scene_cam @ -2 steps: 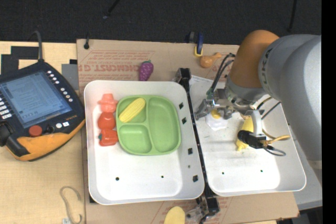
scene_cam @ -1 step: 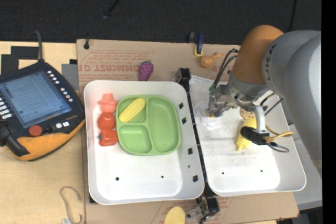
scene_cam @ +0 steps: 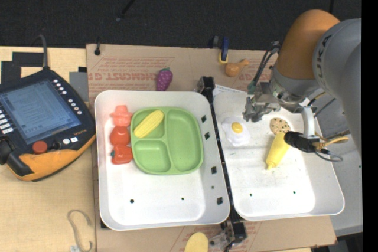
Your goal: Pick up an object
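Fingers of the gripper [scene_cam: 255, 112] hang apart, grasping nothing, with the fried egg [scene_cam: 237, 131] just below-left and the cookie [scene_cam: 279, 124] beside them to the right; descending between the two risks closing on bare bin floor.

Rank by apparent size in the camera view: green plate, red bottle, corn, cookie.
Largest to smallest:
1. green plate
2. red bottle
3. corn
4. cookie
All four lie in the bins at about the same distance from the camera, so the order looks safe.
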Robot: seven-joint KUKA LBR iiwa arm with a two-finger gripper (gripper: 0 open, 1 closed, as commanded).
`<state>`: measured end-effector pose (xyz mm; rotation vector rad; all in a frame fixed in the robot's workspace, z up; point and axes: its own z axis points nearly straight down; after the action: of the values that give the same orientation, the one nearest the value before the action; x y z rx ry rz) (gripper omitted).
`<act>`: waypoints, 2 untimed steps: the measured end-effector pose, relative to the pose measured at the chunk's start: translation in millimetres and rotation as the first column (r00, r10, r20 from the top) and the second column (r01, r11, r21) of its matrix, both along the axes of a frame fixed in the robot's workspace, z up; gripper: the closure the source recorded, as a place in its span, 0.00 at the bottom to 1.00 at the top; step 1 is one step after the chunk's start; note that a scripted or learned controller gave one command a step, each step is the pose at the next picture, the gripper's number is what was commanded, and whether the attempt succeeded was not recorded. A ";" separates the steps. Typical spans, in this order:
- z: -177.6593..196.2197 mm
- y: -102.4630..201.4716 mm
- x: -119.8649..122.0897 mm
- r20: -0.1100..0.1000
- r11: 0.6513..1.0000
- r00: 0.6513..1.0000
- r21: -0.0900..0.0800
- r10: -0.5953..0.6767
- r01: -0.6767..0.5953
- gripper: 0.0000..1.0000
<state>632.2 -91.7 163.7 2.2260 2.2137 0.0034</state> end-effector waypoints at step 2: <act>63.7 -4.3 -6.4 -0.004 1.000 1.000 0.001 0.001 -0.001 1.00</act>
<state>625.8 -96.1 227.4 2.2273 2.2168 -0.0004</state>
